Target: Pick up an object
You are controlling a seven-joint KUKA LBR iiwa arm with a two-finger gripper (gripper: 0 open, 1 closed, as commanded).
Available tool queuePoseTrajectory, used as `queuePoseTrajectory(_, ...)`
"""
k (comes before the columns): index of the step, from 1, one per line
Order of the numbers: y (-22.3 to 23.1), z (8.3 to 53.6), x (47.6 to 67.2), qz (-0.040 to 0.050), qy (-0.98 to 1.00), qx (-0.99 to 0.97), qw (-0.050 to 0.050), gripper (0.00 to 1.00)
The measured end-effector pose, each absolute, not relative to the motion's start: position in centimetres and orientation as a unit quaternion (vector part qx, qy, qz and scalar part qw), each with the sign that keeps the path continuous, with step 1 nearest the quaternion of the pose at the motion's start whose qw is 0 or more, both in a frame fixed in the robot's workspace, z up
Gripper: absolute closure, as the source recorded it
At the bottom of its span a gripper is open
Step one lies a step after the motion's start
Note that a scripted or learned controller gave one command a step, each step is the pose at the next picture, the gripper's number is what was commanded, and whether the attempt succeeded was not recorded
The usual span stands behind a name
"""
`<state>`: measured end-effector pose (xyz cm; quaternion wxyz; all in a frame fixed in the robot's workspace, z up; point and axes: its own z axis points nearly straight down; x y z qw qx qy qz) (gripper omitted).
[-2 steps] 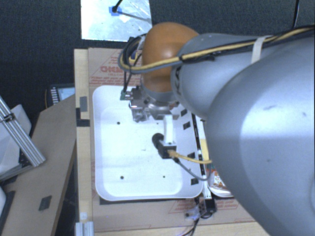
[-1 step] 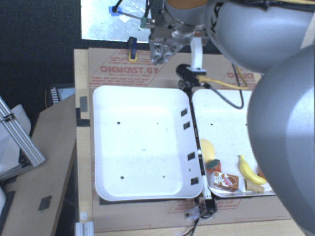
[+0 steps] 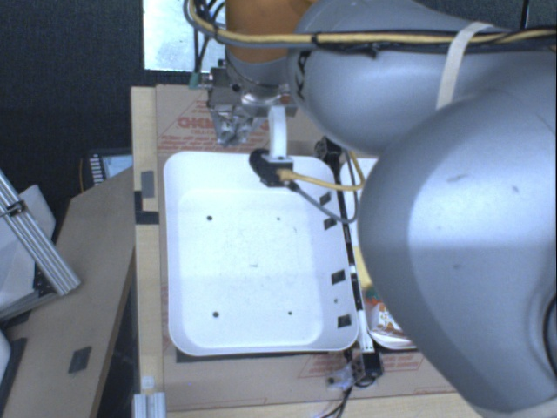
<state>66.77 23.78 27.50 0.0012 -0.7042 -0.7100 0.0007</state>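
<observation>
Gripper (image 3: 231, 127) above far rim of left white bin (image 3: 187, 233).

Dark textured wall (image 3: 70, 59) behind bench; bright pale panel (image 3: 170, 24) at top. Brown cardboard sheet (image 3: 148, 320) covers benchtop. Aluminium rail (image 3: 35, 242) slants at left.

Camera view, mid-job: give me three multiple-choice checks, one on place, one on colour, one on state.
1. Where is the gripper?
A. over the left bin's middle
B. above the left bin's far edge
C. at the bench's near edge

2. What colour is the left bin?
A. white
B. blue
C. black

3. How does the arm stand?
A. folded away
B. reaching across the right bin to the bench's far side
C. lying flat in the left bin

Answers: B, it hangs past the far rim; A, its floor is white; B, its grey bulk covers the right bin.
</observation>
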Motion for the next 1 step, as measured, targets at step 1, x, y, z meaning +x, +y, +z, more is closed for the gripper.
queuePoseTrajectory(1,20.51,42.03,66.95,-0.0069,-0.707,-0.707,-0.004,1.0)
